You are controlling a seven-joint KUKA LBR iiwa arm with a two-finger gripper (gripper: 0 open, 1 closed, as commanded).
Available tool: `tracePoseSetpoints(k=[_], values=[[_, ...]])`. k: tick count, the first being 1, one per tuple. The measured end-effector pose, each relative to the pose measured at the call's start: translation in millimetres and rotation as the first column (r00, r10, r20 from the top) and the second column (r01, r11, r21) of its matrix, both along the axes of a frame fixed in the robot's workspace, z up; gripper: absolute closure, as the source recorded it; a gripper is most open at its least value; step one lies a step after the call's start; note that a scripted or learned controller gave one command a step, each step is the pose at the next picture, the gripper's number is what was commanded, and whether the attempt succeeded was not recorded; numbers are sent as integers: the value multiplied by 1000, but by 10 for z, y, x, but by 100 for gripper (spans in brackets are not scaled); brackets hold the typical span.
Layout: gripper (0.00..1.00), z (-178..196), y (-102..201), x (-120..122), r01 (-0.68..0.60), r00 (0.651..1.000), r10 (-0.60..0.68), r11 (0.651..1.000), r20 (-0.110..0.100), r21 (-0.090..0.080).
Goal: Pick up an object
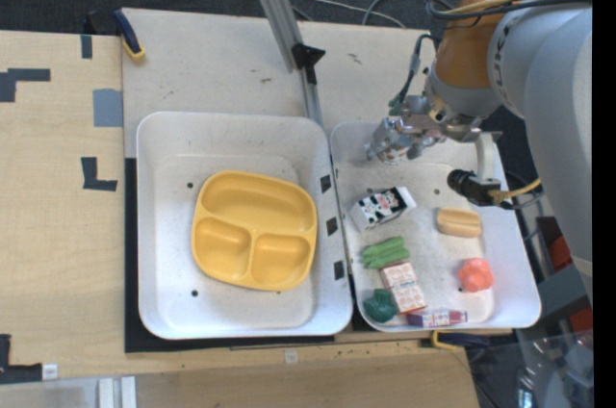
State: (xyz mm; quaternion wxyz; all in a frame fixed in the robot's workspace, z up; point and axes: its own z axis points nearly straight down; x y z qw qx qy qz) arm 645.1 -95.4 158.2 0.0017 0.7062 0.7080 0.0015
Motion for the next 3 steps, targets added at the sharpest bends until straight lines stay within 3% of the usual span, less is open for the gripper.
tracePoseSetpoints(k=[1,2,3], values=[[100,532,2,116,0,1000,0,1000,1,0],[100,689,9,117,1,1000,-1,1000,-4,1],[100,583,527,-89,-3,1000,3,1000,-8,1]])
